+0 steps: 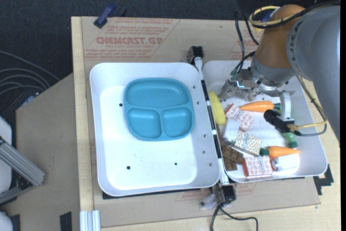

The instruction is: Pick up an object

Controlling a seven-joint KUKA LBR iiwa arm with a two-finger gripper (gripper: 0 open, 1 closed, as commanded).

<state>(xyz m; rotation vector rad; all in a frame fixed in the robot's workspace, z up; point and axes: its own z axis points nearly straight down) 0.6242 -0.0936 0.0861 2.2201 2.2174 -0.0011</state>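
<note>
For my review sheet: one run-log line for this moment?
arm over right bin | end effector above carrots | nothing visibly held | blue tray in left bin

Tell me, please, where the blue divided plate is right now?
The blue plate lies in the upper half of the left bin, apart from the toys in the right bin.

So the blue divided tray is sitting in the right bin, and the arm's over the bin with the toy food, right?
Not quite. The camera view shows the blue divided tray in the left bin. The arm is over the right bin with the toy food.
</note>
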